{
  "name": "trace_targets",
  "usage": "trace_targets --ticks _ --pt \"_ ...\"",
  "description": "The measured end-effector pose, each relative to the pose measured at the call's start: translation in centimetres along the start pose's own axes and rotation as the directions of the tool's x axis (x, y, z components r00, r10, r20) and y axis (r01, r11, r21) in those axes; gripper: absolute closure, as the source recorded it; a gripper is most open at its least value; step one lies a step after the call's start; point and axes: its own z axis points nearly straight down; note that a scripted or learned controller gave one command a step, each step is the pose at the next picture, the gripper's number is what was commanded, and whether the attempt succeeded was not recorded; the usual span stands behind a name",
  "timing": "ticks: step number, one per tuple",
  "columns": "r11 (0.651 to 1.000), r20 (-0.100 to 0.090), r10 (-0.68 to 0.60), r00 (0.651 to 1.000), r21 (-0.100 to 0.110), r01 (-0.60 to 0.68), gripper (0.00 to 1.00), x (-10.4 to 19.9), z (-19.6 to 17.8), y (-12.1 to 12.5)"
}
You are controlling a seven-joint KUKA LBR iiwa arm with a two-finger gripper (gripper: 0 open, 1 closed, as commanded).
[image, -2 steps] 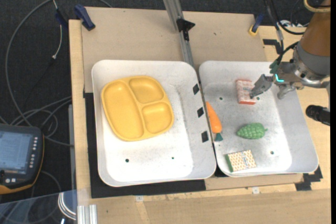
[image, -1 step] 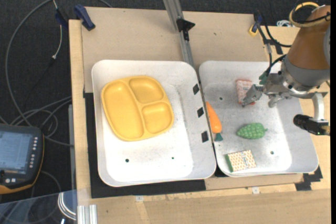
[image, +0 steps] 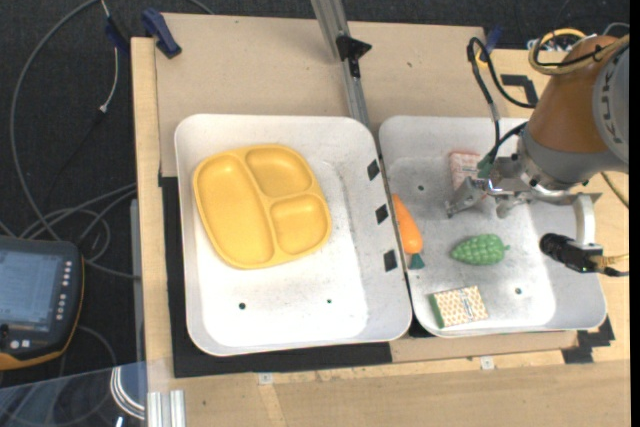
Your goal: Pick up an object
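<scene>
Hovering in the right bin (image: 530,140), gripper (image: 468,200) beside the pink packet (image: 462,165), probably targeting it; finger state impossible to tell. Lying loose nearby: carrot (image: 407,227), green fruit (image: 479,250), sponge (image: 459,306); sitting in the left bin (image: 250,325), yellow plate (image: 262,205).

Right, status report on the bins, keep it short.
Gripper low over right bin, nothing seen between fingers. Green bumpy object, carrot and patterned packet lying loose there. Yellow divided plate alone in left bin, not in the way.
</scene>
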Motion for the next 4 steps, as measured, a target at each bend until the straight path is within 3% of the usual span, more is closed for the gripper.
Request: trace_targets --ticks 1,2,4 --pt "1.000 0.001 0.000 1.000 -0.002 0.000 0.00 0.1 2.0 0.0" --pt "1.000 0.001 0.000 1.000 -0.006 0.000 1.00 0.1 0.7 0.1" --pt "1.000 0.004 -0.002 1.000 -0.015 0.002 1.00 1.5 -11.5 0.0"
